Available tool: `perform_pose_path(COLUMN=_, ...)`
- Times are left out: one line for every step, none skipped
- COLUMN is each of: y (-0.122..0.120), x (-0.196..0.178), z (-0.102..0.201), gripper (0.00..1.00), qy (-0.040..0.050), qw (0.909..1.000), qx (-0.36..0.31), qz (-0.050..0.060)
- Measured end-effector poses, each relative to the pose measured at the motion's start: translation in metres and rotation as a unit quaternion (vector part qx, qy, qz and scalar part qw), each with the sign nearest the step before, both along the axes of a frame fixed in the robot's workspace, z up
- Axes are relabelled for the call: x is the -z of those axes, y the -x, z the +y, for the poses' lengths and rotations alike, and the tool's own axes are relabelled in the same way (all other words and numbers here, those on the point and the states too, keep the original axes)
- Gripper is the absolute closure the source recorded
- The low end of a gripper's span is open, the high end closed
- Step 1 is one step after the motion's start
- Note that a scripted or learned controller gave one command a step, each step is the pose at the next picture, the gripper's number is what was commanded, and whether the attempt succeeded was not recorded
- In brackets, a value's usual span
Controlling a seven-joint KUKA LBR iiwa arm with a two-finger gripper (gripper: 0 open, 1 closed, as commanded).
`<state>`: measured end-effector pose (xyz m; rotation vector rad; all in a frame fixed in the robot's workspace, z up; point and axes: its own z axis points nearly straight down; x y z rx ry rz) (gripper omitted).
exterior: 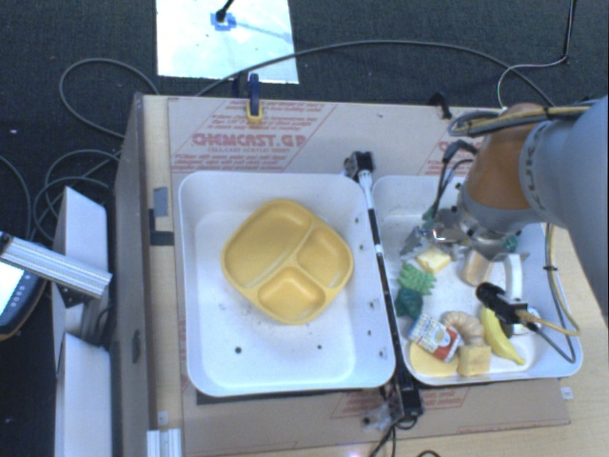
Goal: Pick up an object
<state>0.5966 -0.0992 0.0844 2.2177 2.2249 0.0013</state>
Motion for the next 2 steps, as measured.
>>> perform_pose_path(y=-0.001, x=-0.011, z=-0.001, gripper=1.00, qy=0.0003, qw=1.0000, qx=-0.001, qz=-0.001)
perform_pose_path(y=0.031, x=-0.134, z=0.027, gripper=1.00, qy=0.0005, qw=1.0000, qx=0.000, qz=-0.002)
